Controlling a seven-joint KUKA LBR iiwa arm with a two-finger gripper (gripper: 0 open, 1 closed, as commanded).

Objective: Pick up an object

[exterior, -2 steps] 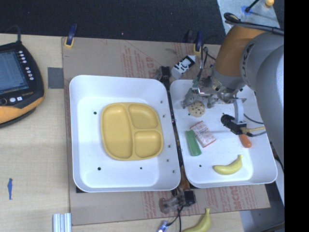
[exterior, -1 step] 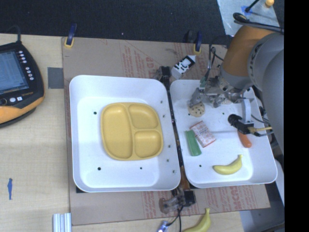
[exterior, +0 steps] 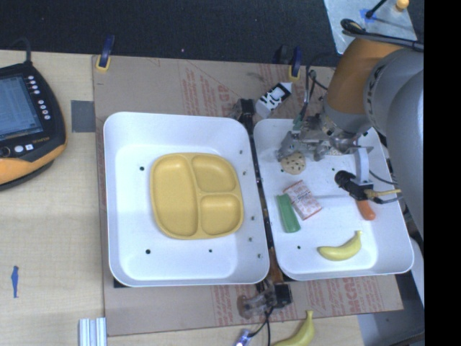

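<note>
My gripper (exterior: 297, 144) hangs low over the far left corner of the right bin (exterior: 389, 265), just above and touching distance from a round brown cookie (exterior: 292, 165). Nothing shows between its fingers. In the same bin lie a red and white packet (exterior: 303, 199), a green block (exterior: 288, 213) beside it, a yellow banana (exterior: 341, 249) near the front, and a small orange piece (exterior: 367, 210) at the right. The grey arm with its orange band (exterior: 353, 78) comes in from the upper right.
The left bin (exterior: 130, 258) holds a yellow divided plate (exterior: 196, 194). A second banana (exterior: 301, 331) lies on the cardboard in front of the bins. A black and white object (exterior: 273, 98) sits behind them. A teach pendant (exterior: 25, 121) rests at the far left.
</note>
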